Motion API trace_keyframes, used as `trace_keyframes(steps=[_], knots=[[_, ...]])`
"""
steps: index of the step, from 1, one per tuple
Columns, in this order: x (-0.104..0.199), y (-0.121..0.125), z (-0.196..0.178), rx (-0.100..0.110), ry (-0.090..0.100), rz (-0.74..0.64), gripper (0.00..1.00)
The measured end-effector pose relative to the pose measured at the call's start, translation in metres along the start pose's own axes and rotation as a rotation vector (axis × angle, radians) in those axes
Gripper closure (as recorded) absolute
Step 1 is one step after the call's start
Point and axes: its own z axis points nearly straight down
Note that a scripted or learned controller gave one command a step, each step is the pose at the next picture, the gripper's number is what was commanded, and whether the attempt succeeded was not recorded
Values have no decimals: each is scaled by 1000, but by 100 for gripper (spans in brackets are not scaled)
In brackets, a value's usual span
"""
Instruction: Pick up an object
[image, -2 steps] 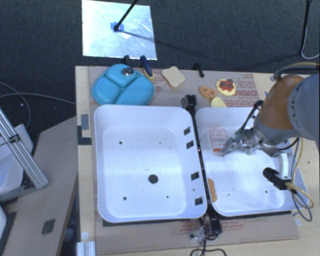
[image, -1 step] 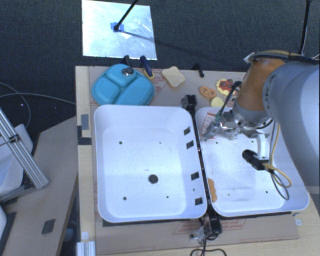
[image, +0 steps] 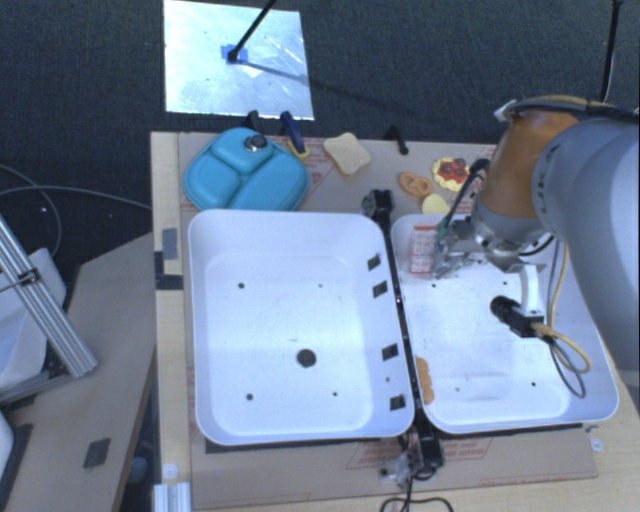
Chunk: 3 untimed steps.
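A small red-and-white box (image: 422, 249) stands at the far left corner of the right bin (image: 500, 400). My gripper (image: 450, 256) hangs low just to the right of this box, close to it or touching it; the grey arm with its orange band (image: 520, 160) covers what lies behind. A tan, biscuit-like piece (image: 424, 380) lies against the right bin's left wall near the front. A small dark disc (image: 306, 357) rests on the floor of the left bin (image: 250, 300).
Behind the bins lie a blue lidded container (image: 245, 172), a toast-shaped piece (image: 347, 153), an orange pretzel-like toy (image: 414, 184), a pizza-like toy (image: 452, 172) and a pale yellow piece (image: 435, 205). A black connector with a yellow cable (image: 520, 318) hangs from the arm over the right bin.
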Motion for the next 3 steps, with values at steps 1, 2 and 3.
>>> trace_keyframes(steps=[1,2,3], knots=[[0,0,0,1,0,0,0],[67,19,-94,-3,4,-5,0],[108,34,-136,3,4,-3,0]])
